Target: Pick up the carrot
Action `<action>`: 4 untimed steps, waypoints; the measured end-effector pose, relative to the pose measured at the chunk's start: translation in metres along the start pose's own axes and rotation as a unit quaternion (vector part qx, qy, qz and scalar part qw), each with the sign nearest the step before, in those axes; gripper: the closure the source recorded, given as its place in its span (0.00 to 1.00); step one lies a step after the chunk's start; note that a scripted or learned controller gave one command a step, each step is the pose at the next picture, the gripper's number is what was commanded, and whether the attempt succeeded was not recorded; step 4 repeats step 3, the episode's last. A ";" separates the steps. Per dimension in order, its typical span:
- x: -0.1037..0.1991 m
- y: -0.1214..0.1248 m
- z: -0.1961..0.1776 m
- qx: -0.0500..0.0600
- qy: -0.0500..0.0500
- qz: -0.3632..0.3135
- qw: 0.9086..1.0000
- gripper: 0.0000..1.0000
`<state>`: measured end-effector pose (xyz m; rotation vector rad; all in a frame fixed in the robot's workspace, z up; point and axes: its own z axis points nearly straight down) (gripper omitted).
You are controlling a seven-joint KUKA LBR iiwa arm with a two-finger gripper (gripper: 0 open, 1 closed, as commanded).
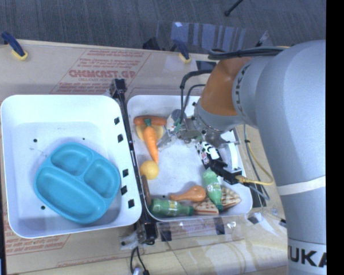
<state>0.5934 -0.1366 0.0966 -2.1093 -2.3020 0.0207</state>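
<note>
Hovering over the right bin (241, 202) near its far edge, the gripper (175, 132) is reaching toward the carrot (152, 143), which is lying unlifted along the bin's left wall, so the grasp and lift are remaining.

light: even, bright overhead | glare: my arm (286, 96) and white bins (23, 113) | shadows: soft | focus: slightly soft throughout

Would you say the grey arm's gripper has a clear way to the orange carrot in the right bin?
Probably yes. The orange carrot lies bare on top in the right white bin, nothing over it, with the gripper just beside it; a yellow fruit sits close below.
</note>
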 end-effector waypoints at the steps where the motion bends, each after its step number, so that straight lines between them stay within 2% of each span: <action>1: 0.037 0.036 0.004 -0.009 -0.004 0.152 0.988 0.00; 2: 0.039 0.036 -0.006 -0.005 -0.002 0.147 0.989 1.00; 3: 0.115 0.022 -0.099 -0.011 -0.001 0.088 0.996 1.00; 4: 0.115 0.022 -0.099 -0.011 -0.001 0.088 0.996 1.00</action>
